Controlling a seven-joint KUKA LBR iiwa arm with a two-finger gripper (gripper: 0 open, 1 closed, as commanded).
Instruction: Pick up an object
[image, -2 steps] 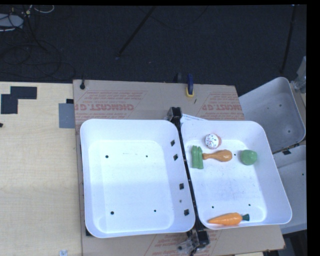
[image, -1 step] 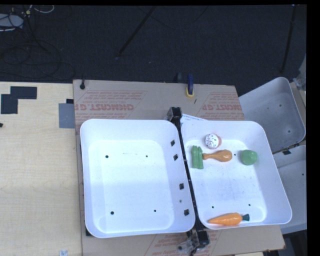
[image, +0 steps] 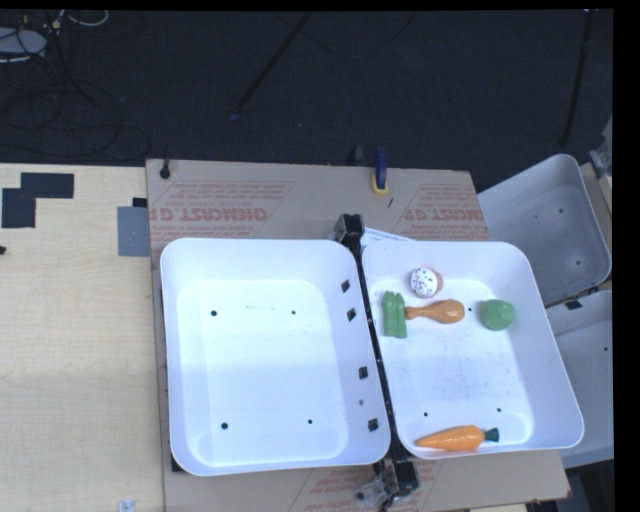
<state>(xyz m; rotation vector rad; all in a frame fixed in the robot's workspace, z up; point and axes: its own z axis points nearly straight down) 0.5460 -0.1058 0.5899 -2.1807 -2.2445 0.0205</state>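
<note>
Tool's state I cannot tell; my arm enters from the right, nearest the right bin (image: 560, 380). The carrot (image: 457, 437) lies alone by its front wall, long axis running left-right.

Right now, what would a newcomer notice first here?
The bright toys clustered in the right bin: an orange carrot near its front edge, and further back a green ball, a drumstick beside a green block, and a speckled white ball. The left bin sits alongside.
</note>
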